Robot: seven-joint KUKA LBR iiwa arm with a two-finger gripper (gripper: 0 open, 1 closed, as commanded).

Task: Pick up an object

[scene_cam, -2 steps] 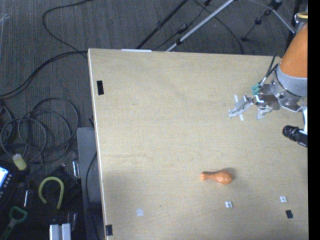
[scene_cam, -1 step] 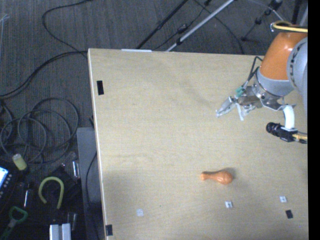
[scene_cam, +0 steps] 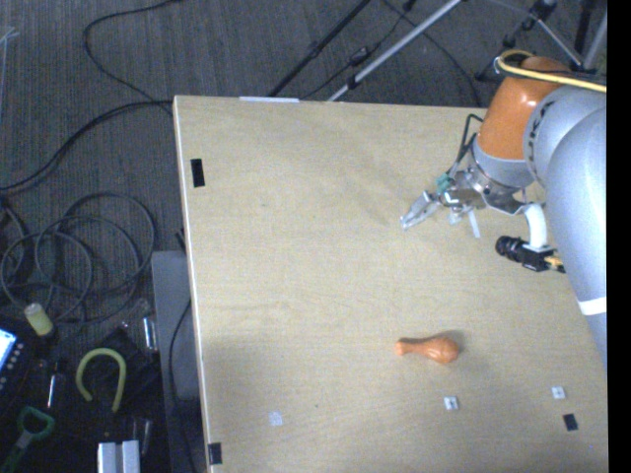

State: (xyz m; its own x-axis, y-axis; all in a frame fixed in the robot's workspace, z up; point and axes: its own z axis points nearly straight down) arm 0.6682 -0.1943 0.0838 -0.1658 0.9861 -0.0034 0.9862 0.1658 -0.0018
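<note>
A small orange object [scene_cam: 430,349], shaped like a gourd with a thin neck pointing left, lies on the tan bench top [scene_cam: 296,264] near its front right. My gripper [scene_cam: 440,222] hangs over the right part of the bench, well behind the orange object and apart from it. Its fingers are spread open, one fingertip [scene_cam: 407,221] reaching left, with nothing between them. The grey arm with its orange band [scene_cam: 513,111] comes in from the right.
Black cables [scene_cam: 79,254] and small tools lie on the dark floor to the left of the bench edge. Tripod legs [scene_cam: 414,28] cross behind the bench. Small black and white markers [scene_cam: 451,402] sit near the front right.
</note>
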